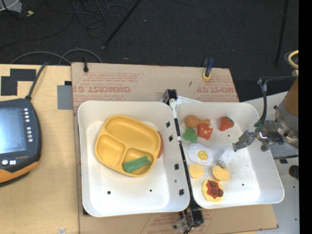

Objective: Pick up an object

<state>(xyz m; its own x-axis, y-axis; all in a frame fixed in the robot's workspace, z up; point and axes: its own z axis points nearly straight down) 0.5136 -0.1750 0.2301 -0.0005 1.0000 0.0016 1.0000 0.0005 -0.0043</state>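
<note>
One arm [287, 116] over right bin [263, 179]

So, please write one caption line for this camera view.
Gripper above the right bin of toy foods; yellow plate in the left bin.

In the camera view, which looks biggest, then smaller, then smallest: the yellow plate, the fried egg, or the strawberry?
1. Yellow plate
2. Fried egg
3. Strawberry, a bit smaller than the egg

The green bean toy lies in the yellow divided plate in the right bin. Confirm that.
Not quite: the camera view shows the green bean toy in the yellow divided plate, but that plate sits in the left bin, not the right one.
</note>
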